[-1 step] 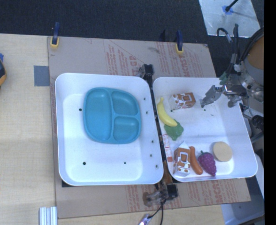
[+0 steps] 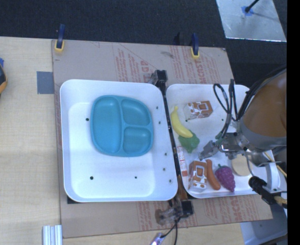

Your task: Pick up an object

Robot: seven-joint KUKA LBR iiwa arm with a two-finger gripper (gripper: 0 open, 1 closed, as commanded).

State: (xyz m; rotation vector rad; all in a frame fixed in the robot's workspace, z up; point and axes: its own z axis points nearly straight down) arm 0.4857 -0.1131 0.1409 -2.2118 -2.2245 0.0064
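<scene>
End effector [image 2: 211, 149] state can't tell, hovering just right of green plastic broccoli [image 2: 189, 142]; crowding yellow plastic banana [image 2: 180, 125] risks misgrasp.

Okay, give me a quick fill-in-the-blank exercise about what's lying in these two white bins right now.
1. The blue divided plate lies in the ____ bin of the view.
2. The yellow banana lies in the ____ bin.
3. The bunch of grapes is ____ in colour.
4. The gripper hangs over the ____ bin.

Missing words: left; right; purple; right
</scene>
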